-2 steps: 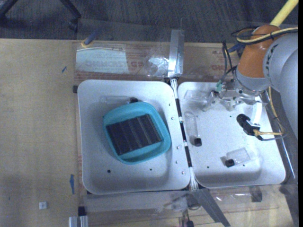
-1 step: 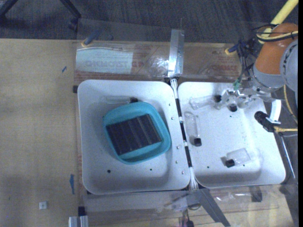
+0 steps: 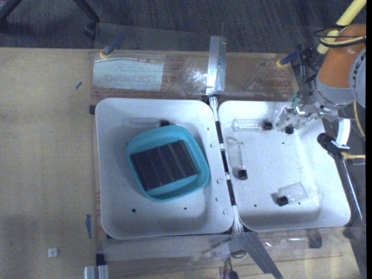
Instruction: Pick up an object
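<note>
- The gripper [image 3: 293,110] hangs over the far right corner of the right bin [image 3: 334,214], below the orange-banded wrist [image 3: 340,68]; whether the jaws stand open or closed I cannot tell, and nothing shows between them.
- Just at 9 o'clock of it lies a clear vial with a black cap [image 3: 251,124], on its side near the bin's far wall. This looks the nearest candidate to pick.
- Toward 7 o'clock, near the divider between the bins, a second clear vial [image 3: 236,158] lies lengthwise, its black cap at the near end.
- Toward 6 o'clock, well apart, a third capped vial [image 3: 290,193] lies tilted near the bin's front.
- Judged by look, these vials are light, stiff and smooth, round enough to roll or squirt out of a pinch. The best hold is probably across the middle of the barrel, jaws square to its long axis; the cap end offers a duller, less slippery surface.
- At 9 o'clock, farther out, the left bin [image 3: 107,156] carries a teal tray [image 3: 200,173] with a dark ribbed insert [image 3: 164,164], and a fourth clear vial [image 3: 145,122] just behind it.
- The tray looks rigid, broad and too wide to span; only its rim would give a hold.
- Both bins sit on the tan worktop [image 3: 40,156].
</note>
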Tool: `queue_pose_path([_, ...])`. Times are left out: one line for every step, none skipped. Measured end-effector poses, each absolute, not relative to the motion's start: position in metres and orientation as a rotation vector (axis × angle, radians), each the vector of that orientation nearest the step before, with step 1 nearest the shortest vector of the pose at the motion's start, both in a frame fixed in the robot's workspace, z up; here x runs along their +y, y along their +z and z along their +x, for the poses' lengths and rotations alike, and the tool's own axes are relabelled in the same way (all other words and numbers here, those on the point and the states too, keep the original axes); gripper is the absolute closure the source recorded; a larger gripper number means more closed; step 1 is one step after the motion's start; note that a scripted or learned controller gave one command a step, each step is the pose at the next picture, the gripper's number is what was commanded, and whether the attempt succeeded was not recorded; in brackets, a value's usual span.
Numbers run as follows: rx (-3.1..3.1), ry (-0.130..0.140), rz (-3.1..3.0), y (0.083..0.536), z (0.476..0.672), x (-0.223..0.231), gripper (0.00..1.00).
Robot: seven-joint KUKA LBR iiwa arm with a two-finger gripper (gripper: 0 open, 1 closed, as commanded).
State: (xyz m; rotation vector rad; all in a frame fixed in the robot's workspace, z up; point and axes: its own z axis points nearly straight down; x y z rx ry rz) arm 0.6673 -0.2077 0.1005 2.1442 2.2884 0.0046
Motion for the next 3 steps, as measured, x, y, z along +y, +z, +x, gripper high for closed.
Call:
queue_pose_path([2.027,0.002,2.396,0.173,0.667,-0.146,1.0])
queue_pose_path([1.856,0.001,2.532,0.218,0.667,-0.065,1.0])
queue_pose_path([1.859,0.002,2.527,0.228,0.668,-0.064,1.0])
